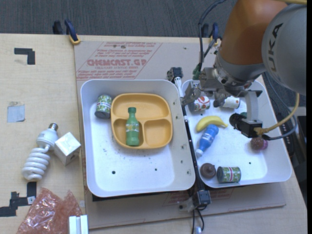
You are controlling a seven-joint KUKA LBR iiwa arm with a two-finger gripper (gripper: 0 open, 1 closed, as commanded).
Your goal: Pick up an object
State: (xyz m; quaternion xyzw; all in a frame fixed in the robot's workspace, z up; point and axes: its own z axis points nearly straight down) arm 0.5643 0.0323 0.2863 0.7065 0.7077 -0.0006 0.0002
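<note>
Figure: 1 arm over 2 white bins, viewed from above at a slant. The gripper point(195, 97) hangs over the far left corner of the right bin point(273, 172), just beside the wall shared with the left bin point(97, 179). Whether it is released or clenched cannot be told, as the wrist hides the tips.

Candidate objects in the right bin: a small white-and-orange ball point(203, 102) close under the gripper at the far edge; a banana point(211, 123) just nearer, touching the cap end of a blue bottle point(207, 139) that lies along the left wall; a brown knob point(208, 170) and a green can point(228, 174) at the near edge; a dark purple ball point(259, 143) by the right edge.

The left bin carries a yellow divided tray point(165, 106) with a green bottle point(132, 127) lying in it, and a second can point(103, 106) by the far left corner.

Judgement: the step in hand appears to be the descent onto the white-and-orange ball. To do it well, centre on 1 object, descend straight, and avoid the wall and the banana.
</note>
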